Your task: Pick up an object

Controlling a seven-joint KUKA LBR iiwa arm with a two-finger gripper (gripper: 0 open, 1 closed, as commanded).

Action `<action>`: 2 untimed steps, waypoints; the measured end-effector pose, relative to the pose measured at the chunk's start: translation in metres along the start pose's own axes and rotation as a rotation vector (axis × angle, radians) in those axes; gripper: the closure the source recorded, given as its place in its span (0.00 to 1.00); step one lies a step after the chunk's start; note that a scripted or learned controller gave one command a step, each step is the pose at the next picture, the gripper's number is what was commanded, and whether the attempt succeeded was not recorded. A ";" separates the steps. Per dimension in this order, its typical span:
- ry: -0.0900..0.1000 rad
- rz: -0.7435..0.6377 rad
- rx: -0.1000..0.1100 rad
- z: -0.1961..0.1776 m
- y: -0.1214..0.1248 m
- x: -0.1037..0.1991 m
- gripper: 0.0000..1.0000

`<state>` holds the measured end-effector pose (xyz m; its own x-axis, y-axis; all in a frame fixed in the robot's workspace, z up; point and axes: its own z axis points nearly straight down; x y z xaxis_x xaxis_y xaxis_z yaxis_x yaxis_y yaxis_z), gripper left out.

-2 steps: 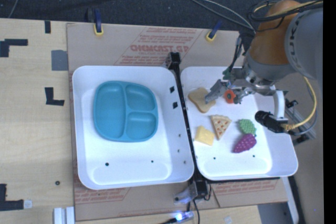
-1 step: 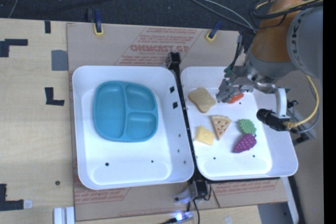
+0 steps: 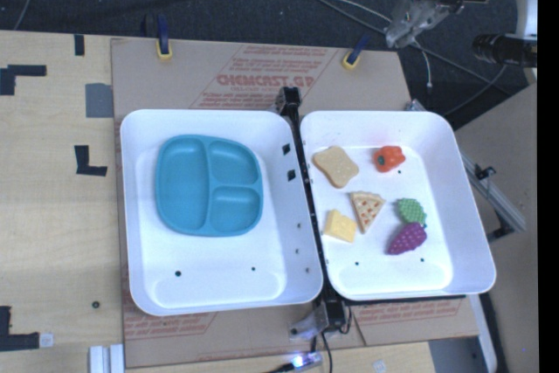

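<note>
The right bin [image 3: 437, 271] holds several toy foods. A tan bread slice [image 3: 335, 166] and a red pepper [image 3: 389, 157] lie toward its far side. A pizza wedge [image 3: 367, 209] and a yellow cheese piece [image 3: 341, 225] lie in the middle. A green broccoli [image 3: 410, 210] sits just above purple grapes [image 3: 406, 238] on the right. My gripper [image 3: 400, 29] hangs high at the top right, beyond the bin's far edge and well apart from every item. I see nothing in it.
The left bin [image 3: 210, 279] holds a blue divided plate [image 3: 210, 185]. Two clamps [image 3: 162, 39] [image 3: 354, 57] pin the cardboard sheet at its far edge. Cables run across the dark floor behind the bench.
</note>
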<state>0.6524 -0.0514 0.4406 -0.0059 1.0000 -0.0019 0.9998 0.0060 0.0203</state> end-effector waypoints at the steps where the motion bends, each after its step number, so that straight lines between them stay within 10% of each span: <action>1: 0.004 0.001 0.040 0.201 -0.033 0.068 1.00; 2: 0.003 0.002 0.001 -0.002 -0.020 0.087 1.00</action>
<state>0.6314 0.0352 0.4424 -0.0043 1.0000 0.0010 0.9998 0.0043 0.0192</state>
